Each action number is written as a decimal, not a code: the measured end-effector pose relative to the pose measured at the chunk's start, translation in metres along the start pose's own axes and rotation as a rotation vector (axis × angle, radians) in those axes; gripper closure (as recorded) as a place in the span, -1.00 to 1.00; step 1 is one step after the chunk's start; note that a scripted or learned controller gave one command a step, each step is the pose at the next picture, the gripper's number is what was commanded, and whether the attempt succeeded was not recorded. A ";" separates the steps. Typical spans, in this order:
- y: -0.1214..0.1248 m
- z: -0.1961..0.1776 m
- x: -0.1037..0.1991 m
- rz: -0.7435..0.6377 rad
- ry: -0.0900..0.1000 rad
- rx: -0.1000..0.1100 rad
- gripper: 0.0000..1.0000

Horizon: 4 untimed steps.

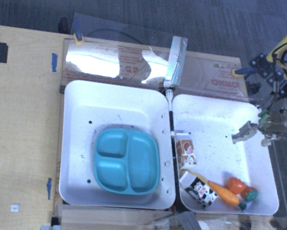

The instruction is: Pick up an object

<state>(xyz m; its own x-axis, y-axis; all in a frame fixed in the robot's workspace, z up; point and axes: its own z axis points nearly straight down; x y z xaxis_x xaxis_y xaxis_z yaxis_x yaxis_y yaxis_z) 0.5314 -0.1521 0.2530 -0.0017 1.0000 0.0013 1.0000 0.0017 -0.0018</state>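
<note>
While the arm reaches in from the right edge, its gripper (253, 133) hangs over the upper right part of the right bin (211, 112), with one finger (243, 132) pointing left and down; whether the fingers are apart or together I cannot tell, since the wrist is small and cluttered with cables. Nothing sits between them. Along this bin's lower edge lie a toy carrot (222, 192), a red tomato-like piece (236, 185) touching it, and a black-and-white cow-print carton (201, 191) just left of the carrot. A small printed packet (185, 151) rests near the divider. A blue sectioned plate (126, 160) sits in the left bin (83, 105).
</note>
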 end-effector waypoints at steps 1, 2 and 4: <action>-0.028 0.113 0.035 -0.105 0.002 0.007 -1.00; 0.061 0.165 0.042 -0.135 -0.004 -0.010 -1.00; 0.019 0.011 0.057 -0.276 -0.005 -0.017 1.00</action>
<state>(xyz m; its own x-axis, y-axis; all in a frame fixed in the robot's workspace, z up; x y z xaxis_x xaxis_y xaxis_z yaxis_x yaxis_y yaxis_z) 0.5507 -0.0950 0.2426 -0.2744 0.9616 -0.0060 0.9615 0.2745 0.0147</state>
